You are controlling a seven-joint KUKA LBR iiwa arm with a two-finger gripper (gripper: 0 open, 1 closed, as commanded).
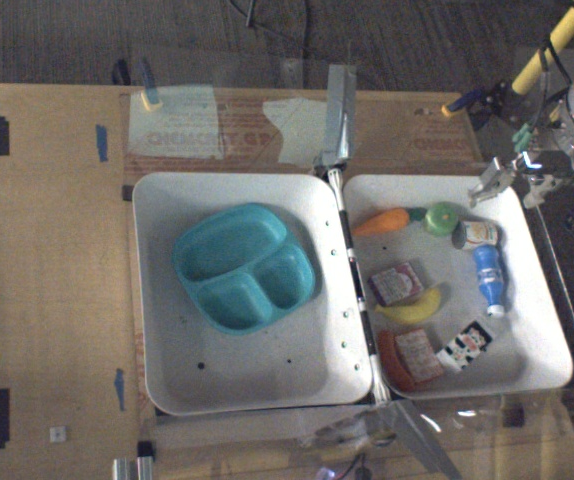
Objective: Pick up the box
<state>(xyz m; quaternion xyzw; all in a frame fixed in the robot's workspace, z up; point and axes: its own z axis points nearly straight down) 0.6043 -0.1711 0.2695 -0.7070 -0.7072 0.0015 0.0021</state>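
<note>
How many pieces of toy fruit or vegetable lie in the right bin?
2: the carrot near the bin's far left corner, and the banana in the middle, just below the pink box. Nothing seems hidden.

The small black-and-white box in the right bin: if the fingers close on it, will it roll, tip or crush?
The black-and-white box lies flat and skewed on the floor of the right bin, so it probably will not roll or tip. It looks like a small carton, likely light and somewhat crushable. It sits close beside the red packet, so a push could shove both.
</note>
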